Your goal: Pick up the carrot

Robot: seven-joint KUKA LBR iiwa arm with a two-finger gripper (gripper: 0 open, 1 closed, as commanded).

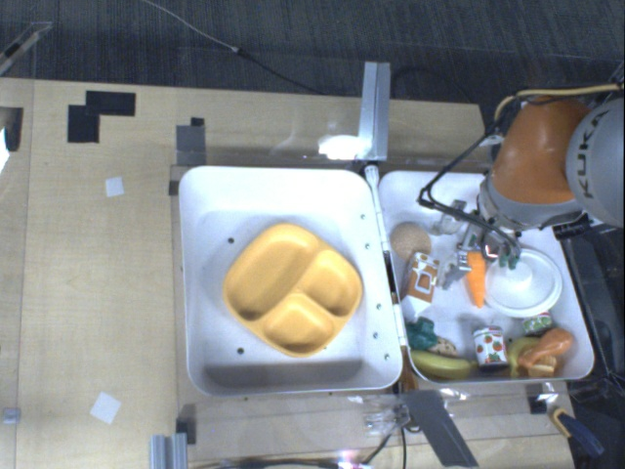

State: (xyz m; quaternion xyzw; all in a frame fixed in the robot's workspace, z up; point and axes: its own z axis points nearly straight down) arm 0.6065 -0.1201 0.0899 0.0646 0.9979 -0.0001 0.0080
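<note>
pale wooden bench point(88, 291) carries two shallow white bins side by side, with dark carpet beyond its far edge. the carrot point(476, 278) sits in the right bin point(582, 355), a small orange piece standing nearly on end, just left of a white dish point(527, 286) and touching its rim. the gripper point(478, 253) is right over the carrot's upper end, with a finger showing on either side of it, so it is pinching the carrot. left of the carrot lies a small orange-and-white carton point(422, 277), and beyond that a brownish egg-like thing point(410, 238). below the carrot, along the bin's near wall, lie a banana point(441, 364), a small printed can point(488, 347) and a dark green toy point(422, 334). far left of the carrot, the left bin point(200, 223) holds a yellow divided plate point(293, 287)
</note>
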